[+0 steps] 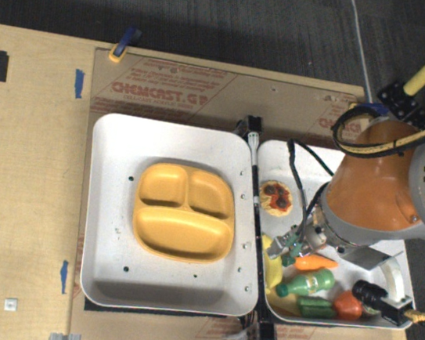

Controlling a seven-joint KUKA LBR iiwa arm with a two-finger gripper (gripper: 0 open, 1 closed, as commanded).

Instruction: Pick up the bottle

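While low in right bin (399, 268), claw (293, 245) above bottle (308, 283)

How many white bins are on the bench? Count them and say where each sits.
2. The left bin holds a yellow divided plate. The right bin holds the green bottle and toy food, and the arm covers part of it.

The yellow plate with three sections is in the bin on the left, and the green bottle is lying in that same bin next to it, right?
Not quite. The yellow plate is in the left bin, but the camera view shows the green bottle lying in the right bin, among the toy foods below the pincer.
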